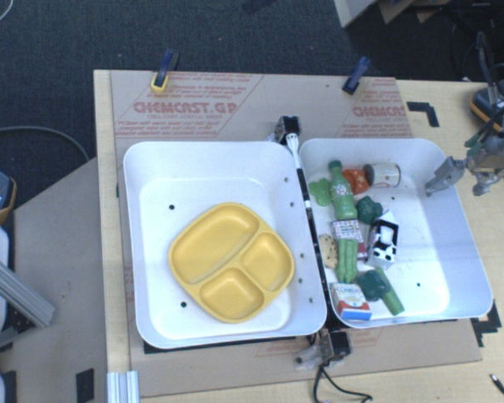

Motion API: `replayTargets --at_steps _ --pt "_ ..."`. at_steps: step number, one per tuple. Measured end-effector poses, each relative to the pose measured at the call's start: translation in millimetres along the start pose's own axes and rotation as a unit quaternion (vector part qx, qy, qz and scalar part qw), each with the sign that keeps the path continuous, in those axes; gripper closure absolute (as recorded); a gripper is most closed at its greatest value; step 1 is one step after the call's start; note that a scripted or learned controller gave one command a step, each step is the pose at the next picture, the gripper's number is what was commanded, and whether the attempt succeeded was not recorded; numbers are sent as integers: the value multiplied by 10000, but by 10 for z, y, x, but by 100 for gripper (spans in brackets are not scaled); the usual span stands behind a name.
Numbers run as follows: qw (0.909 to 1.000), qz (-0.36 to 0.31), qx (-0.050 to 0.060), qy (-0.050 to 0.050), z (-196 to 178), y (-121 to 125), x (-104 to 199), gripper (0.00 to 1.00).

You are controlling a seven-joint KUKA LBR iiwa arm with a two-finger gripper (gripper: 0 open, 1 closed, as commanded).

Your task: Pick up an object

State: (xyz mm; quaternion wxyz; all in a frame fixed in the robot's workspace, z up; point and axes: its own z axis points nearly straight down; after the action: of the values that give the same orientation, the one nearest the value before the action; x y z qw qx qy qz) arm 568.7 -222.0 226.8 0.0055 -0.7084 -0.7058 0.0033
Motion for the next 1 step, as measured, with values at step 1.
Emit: replayTargets --at_steps 1 --pt "10000 -18 -65 -19 -74 28 5 0"
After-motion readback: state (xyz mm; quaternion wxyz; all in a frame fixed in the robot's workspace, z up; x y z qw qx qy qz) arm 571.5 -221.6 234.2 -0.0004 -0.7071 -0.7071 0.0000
